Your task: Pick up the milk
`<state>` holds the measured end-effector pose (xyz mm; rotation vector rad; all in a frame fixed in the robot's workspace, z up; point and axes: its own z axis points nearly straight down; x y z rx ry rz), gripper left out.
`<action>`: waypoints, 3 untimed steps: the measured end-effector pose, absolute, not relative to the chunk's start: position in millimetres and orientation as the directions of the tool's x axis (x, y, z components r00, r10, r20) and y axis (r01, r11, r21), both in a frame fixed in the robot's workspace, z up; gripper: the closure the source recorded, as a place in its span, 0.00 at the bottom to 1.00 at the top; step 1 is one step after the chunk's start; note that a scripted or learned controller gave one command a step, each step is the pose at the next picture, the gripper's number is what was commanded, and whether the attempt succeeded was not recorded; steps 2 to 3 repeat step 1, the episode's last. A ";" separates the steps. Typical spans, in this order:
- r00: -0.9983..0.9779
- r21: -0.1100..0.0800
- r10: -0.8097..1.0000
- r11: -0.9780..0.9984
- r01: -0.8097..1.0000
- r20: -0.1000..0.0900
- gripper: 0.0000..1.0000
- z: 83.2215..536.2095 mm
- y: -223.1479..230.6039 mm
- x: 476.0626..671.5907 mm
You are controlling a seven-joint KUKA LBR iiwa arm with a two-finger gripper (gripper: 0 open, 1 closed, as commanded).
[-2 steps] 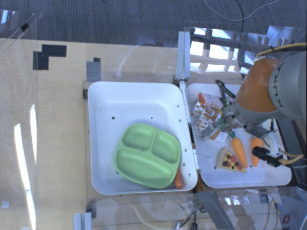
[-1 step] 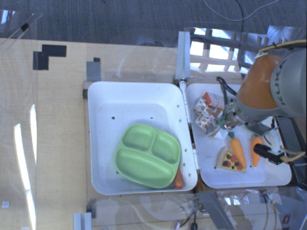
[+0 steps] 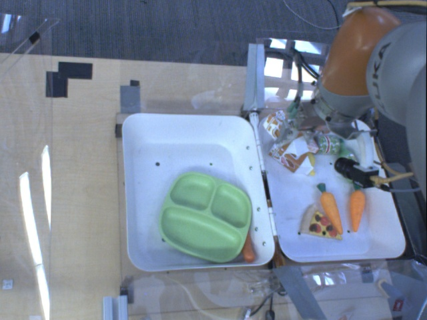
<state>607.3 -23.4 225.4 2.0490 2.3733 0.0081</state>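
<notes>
One tool (image 3: 298, 121) hangs over the far left corner of the right bin (image 3: 387, 245), under the grey arm (image 3: 393, 65); whether it is open or closed cannot be told. Just left of it, what looks like the milk (image 3: 274, 124), a small white printed carton, stands against the bin's left wall near the far corner. A crumpled packet (image 3: 293, 157) lies just in front of the tool and a green-and-white bottle (image 3: 327, 144) just to its right, crowding the milk. Nearer the front lie two carrots (image 3: 328, 209) (image 3: 357, 209) and a pizza slice (image 3: 320, 224), well apart from the milk. The left bin (image 3: 147, 145) holds a green plate (image 3: 205, 217), with open floor behind it.
</notes>
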 end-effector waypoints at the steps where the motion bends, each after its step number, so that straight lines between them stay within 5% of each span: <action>1: -0.284 0.007 0.959 0.284 0.959 -0.003 1.00 220.5 -29.1 621.2; 3: -0.284 0.007 0.959 0.284 0.959 -0.003 1.00 220.5 -29.1 621.2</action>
